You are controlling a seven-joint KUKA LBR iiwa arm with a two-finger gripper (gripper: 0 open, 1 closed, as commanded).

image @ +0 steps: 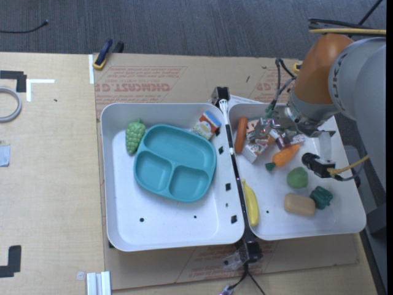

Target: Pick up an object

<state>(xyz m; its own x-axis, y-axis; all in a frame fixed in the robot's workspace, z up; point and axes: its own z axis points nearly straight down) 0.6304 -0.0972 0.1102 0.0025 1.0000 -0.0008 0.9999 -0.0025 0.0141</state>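
Carton (256, 145) under pincer (268, 128); print seemingly illegible

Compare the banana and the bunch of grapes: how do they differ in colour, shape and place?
The banana is yellow, the bunch of grapes green. The banana is smooth and long, the grapes bumpy. The banana lies by the right bin's left wall, the grapes in the left bin, beside the teal tray. Both look like toy food.

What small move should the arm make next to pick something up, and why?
Probably a short descent. The gripper hovers in the right bin over a cluster: a small carton, a sausage and a carrot. Nothing visibly sits between its fingers, so lowering onto the carton seems the nearest chance.
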